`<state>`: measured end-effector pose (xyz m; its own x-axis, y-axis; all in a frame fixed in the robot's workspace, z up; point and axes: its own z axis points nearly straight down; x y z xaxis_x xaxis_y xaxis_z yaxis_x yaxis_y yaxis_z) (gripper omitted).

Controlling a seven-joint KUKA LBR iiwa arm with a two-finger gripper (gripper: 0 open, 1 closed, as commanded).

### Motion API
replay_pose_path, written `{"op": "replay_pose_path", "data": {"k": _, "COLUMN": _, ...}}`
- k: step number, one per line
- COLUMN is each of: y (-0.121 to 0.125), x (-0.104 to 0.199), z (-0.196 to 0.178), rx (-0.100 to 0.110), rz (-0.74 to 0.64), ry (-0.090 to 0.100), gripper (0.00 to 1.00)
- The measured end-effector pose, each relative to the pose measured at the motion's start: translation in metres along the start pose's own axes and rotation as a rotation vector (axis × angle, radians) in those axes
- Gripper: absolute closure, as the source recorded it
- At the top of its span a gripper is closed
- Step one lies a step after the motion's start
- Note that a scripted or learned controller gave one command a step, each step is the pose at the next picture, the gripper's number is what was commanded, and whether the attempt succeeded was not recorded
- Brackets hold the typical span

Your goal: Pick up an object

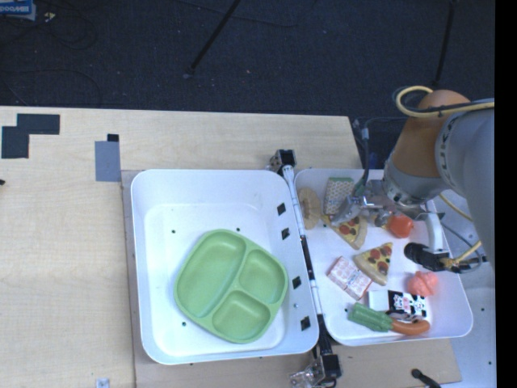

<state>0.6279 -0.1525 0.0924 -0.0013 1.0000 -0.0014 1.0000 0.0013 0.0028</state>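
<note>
Two triangular pizza slices (363,247) lie near the metal hand (359,206); its grip is unclear.

Two white bins sat side by side, the left bin (153,217) holding one green divided plate (232,284), the right bin (452,318) two pizza slices (376,262), one green vegetable (370,317) and several other toys.

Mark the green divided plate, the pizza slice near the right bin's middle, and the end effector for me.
green divided plate (232,284): camera view, on its centre ridge.
pizza slice (376,261): camera view, on its topping.
end effector (361,203): camera view, between its fingertips.
</note>
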Motion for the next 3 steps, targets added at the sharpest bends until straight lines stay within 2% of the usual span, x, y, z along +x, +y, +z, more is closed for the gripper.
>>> {"op": "replay_pose_path", "data": {"k": 1, "y": -0.042, "x": 0.023, "z": 0.004, "rx": 0.006, "rz": 0.003, "ry": 0.003, "gripper": 0.0}}
{"op": "replay_pose_path", "data": {"k": 2, "y": 0.016, "x": 0.04, "z": 0.005, "rx": 0.005, "rz": 0.0, "ry": 0.002, "gripper": 0.0}}
{"op": "replay_pose_path", "data": {"k": 3, "y": 0.016, "x": 0.052, "z": 0.003, "rx": 0.003, "rz": 0.005, "ry": -0.01, "gripper": 0.0}}
